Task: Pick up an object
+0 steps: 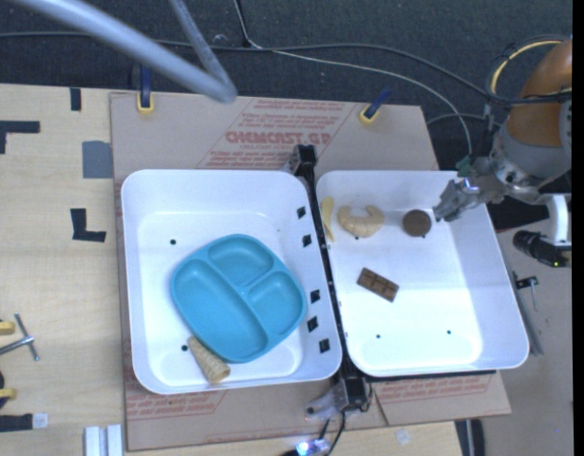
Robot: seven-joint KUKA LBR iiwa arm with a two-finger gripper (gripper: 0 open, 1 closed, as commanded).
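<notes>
Pincer (450,204) sits over the upper right edge of the right bin (481,350), tip angled down and toward the small brown round object (417,222); whether it stands wide or narrow I cannot tell, and nothing is seen held in it. That round object lies just beside the pincer, on its bin-centre side, apart from the tip, so it looks the likeliest pick. It has no long axis, so approach angle should matter little. Beyond the round object from the pincer lies a pale curved pastry (361,221); below the round object, nearer the bin's middle, a dark chocolate bar (377,284) lies slantwise. Left bin (140,207) holds a blue divided plate (236,295).
</notes>
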